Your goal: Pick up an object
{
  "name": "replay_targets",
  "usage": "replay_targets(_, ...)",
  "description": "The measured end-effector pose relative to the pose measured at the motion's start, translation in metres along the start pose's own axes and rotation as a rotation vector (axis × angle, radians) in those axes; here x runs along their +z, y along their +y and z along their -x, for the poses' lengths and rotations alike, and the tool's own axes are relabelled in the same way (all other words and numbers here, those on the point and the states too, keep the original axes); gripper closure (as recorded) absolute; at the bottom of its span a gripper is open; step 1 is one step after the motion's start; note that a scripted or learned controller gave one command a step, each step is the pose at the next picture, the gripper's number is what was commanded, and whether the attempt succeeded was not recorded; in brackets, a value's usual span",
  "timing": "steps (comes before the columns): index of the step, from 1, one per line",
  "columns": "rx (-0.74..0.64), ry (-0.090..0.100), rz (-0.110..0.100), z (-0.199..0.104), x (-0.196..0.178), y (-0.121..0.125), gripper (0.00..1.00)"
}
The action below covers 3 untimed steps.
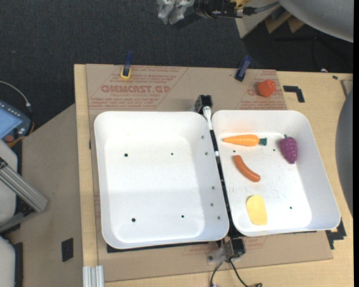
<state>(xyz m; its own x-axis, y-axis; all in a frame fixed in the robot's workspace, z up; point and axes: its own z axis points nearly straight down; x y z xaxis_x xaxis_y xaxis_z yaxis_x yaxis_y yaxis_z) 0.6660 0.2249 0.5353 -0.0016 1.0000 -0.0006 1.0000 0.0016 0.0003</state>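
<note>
The right bin (314, 168) holds several toy foods. An orange carrot (242, 140) lies near its far edge, with a purple bunch of grapes (288, 149) to its right. A reddish sausage (247, 168) lies slanted in the middle, and a yellow piece (257, 209) sits near the front. My gripper (173, 11) hangs high at the top edge of the view, well behind both bins and far from all the objects. Part of the grey arm (320, 17) shows at the top right.
The left bin (112, 185) stands beside the right one on a cardboard sheet (168, 84). A small red-orange object (267, 88) rests on the cardboard behind the right bin. Blue clamps (127, 66) (243, 67) hold the sheet's far edge.
</note>
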Motion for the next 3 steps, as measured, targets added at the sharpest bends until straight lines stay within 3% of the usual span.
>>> replay_targets(3, 0.0, 0.0, 0.0, 0.0, 0.0, 0.0, 1.0)
